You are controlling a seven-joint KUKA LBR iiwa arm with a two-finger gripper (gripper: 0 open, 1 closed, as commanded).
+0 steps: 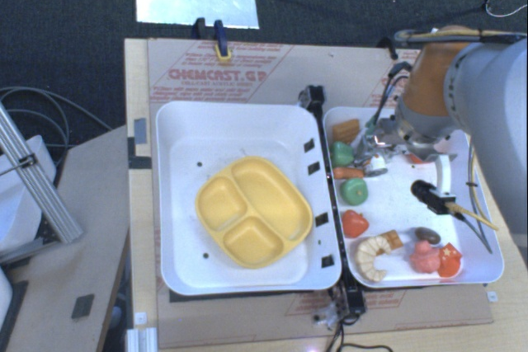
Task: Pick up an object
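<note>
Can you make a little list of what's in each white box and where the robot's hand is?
left bin: one yellow divided plate
right bin: toy foods, among them a green toy fruit, a red toy fruit, a toy shrimp and a pink lump
hand: over the right bin, near its left wall, close to the green toy fruit

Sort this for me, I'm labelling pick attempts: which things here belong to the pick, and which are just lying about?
Job: gripper; right bin; green ball; orange stick; red toy; shrimp toy.
Lying about: yellow divided plate; left bin; clamp on the board's far edge.
</note>
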